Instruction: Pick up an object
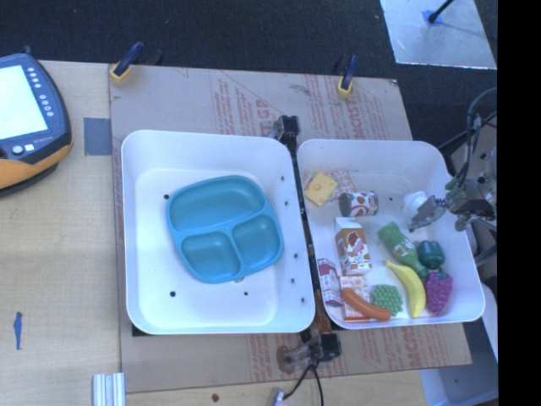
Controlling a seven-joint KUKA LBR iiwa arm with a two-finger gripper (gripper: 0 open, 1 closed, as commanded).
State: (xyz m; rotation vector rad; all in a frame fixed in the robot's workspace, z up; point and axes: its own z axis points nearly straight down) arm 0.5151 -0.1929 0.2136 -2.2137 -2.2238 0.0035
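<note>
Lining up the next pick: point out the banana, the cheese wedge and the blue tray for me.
banana [409, 285]: camera view, mid-length of its yellow curve.
cheese wedge [320, 189]: camera view, centre of its top face.
blue tray [221, 203]: camera view, floor of its largest compartment.

Lighting: bright, even, cool-toned overhead light across the tabletop [68, 252]. Glare: the two white bins, left bin [148, 227] and right bin [380, 155], read near overexposed, walls washed pale; the floor patch [435, 19] at upper right is blown white. Shadows: soft and short, a faint one under the blue tray [224, 227]. Dark zone: floor along the top is almost black. Sharpness: moderate, small objects soft, print on the cardboard sheet [254, 100] barely legible; right border murky.
</note>
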